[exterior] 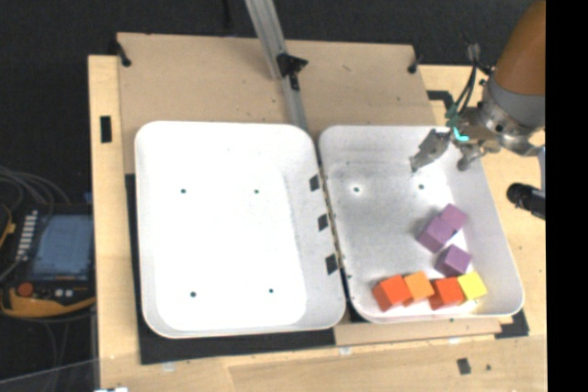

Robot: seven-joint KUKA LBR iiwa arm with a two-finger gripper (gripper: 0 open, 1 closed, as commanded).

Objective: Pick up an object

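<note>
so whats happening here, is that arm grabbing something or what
Nothing is grabbed yet. The arm's claw hangs over the upper part of the right bin, with its fingers spread and nothing between them. The blocks sit apart from it near that bin's lower corner: two purple blocks, and below them a row of orange, red and yellow blocks. The left bin is beside it.

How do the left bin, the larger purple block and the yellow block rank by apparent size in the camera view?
1. left bin
2. larger purple block
3. yellow block
The yellow block sits partly tucked against the right bin's rim, so its full extent is unsure.
</note>
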